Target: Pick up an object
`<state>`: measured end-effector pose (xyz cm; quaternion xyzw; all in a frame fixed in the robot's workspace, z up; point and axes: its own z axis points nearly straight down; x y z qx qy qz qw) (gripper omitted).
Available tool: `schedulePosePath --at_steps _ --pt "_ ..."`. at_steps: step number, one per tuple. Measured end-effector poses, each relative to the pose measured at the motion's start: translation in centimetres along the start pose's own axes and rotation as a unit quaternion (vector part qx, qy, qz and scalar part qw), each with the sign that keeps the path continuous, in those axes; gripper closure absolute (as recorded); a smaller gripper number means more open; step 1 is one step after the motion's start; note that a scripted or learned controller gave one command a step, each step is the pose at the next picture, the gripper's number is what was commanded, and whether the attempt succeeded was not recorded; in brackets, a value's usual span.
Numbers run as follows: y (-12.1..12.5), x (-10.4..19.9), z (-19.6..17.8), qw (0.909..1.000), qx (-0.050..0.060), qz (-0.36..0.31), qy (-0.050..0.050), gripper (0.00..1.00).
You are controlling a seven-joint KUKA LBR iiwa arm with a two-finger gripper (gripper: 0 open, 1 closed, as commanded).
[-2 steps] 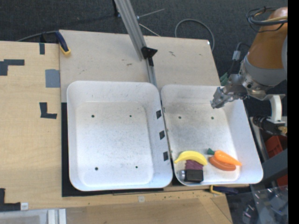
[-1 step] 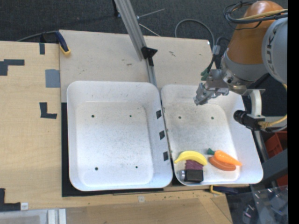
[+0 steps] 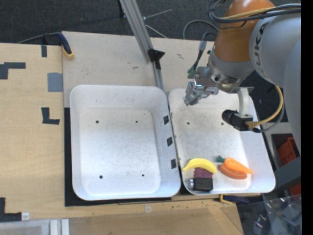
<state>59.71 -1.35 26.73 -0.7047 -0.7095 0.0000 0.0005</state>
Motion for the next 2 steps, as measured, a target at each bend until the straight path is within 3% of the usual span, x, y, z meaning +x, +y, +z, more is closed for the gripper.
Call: schedulePosePath --at_steps 2 --pt "3.2 10.5 3.8 1.0000 0.001 0.001 0.000 1.00"
